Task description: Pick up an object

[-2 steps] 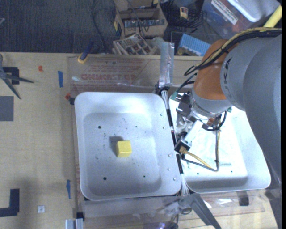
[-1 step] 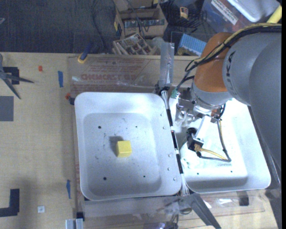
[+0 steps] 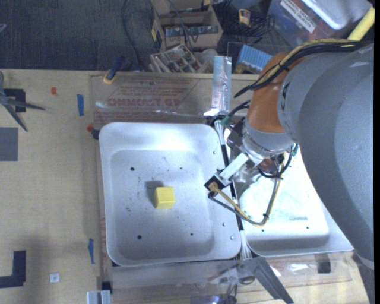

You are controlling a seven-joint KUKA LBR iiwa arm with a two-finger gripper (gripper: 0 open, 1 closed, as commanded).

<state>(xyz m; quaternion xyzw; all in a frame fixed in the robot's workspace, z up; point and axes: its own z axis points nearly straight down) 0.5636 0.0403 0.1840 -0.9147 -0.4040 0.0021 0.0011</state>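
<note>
bench (image 3: 47,196): pale wood, blue tape marks | behind: dark floor (image 3: 59,29), cluttered boxes (image 3: 184,35), cables

A block (image 3: 164,197) lies in the left bin (image 3: 119,142); the right bin (image 3: 309,228) sits just beside that bin.

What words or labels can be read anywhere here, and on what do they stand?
Red lettering on the clear sheet behind the left bin: appears reversed and blurred, cannot be read.
Print on the blue-and-white box at the top right: too small and blurred to read.
Blue packet near the arm: any print too blurred to read.
Yellow block in the left bin: no marking visible.
</note>
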